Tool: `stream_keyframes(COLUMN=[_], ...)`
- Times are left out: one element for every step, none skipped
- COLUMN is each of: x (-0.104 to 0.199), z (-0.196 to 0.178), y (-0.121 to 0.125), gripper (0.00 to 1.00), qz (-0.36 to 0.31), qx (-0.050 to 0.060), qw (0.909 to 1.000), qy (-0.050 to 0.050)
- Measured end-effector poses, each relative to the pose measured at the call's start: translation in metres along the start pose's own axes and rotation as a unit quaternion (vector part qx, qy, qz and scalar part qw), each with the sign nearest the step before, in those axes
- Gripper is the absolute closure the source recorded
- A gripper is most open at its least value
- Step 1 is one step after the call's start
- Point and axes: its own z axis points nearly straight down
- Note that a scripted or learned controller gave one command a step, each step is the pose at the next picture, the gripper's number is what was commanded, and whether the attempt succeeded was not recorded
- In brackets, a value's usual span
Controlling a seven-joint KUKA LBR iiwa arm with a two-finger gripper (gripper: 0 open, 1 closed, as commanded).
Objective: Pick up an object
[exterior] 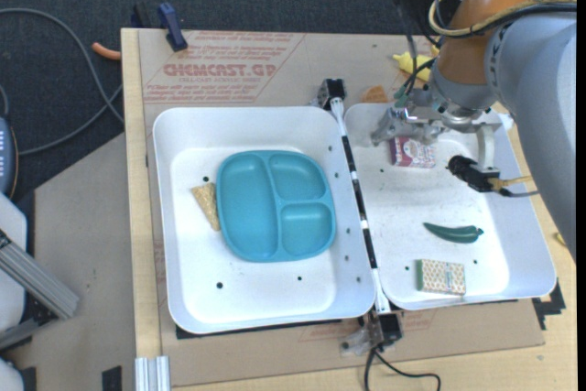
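Observation:
My gripper (409, 125) hangs over the far left part of the right bin (522, 279). Directly beneath it, touching or nearly so, is a small pink and white packet (414, 153). Whether the packet is gripped I cannot tell. Nearer the front of that bin lie a dark green pepper-shaped piece (453, 233) and a flat green and tan pad (441, 276). In the left bin (183, 288) a teal divided plate (275, 203) lies flat, with a tan wafer-like piece (205, 200) sticking out from under its left edge.
The two bins meet at a ridge with black clips (331, 92). On the cardboard behind them sit a blue clamp (171, 25), a yellow item (403, 61) and a small orange bit (374, 93). The grey arm (540, 78) covers the right bin's far right corner.

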Motion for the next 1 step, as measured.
stream_keyframes(x=[-0.0013], z=[-0.012], y=[0.0017], gripper=[1.0], qz=[0.0], qx=[-0.003], qw=[1.0], qy=[-0.002])
